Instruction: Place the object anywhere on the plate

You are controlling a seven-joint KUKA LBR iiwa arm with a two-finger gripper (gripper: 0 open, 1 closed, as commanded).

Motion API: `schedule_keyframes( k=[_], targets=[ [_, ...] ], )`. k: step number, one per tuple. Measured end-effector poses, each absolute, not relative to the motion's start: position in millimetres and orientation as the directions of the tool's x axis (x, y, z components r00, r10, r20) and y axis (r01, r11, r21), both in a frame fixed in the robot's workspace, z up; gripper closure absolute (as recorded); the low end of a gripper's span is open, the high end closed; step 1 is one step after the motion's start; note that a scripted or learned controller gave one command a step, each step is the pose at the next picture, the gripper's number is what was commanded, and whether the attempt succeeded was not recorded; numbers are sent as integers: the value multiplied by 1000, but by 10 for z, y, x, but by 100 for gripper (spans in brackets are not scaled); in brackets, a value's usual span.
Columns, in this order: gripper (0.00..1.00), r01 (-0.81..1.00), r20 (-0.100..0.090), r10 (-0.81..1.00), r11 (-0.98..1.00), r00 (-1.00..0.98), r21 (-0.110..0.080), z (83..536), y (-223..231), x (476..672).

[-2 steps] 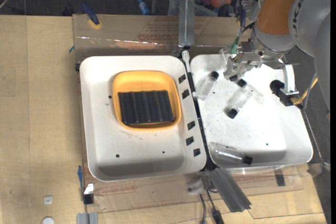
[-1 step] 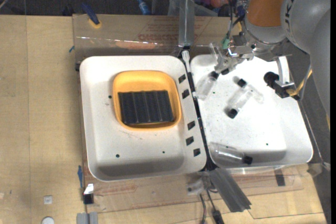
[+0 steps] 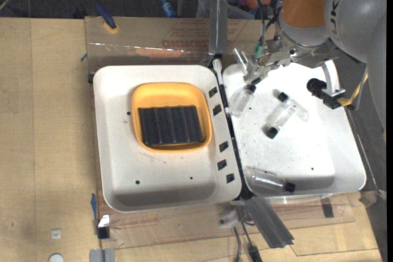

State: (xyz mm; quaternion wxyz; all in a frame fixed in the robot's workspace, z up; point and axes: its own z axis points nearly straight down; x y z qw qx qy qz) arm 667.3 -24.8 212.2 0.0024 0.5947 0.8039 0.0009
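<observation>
Nearest me, one clear vial (image 3: pixel 270 180) lies at the front rim of the right bin (image 3: pixel 319 175), well below the pincer (image 3: pixel 255 70). That pincer hangs low at the bin's back left corner, fingers parted, nothing between them that I can make out. Another capped vial (image 3: pixel 281 120) lies just below-right of it. Still the picking step, I'd say; next it must close on a vial, then carry it left to the orange plate (image 3: pixel 171 92).

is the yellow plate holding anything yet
Yes, though not a bottle. A dark ribbed slab lies flat in the yellow plate in the left bin; the clear bottles lie in the right bin.
</observation>
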Motion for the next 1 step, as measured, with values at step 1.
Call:
schedule_keyframes(
  k=[1],
  targets=[
    [100,937,1,937,349,-349,-2,1968,-99,6665]
  ],
)
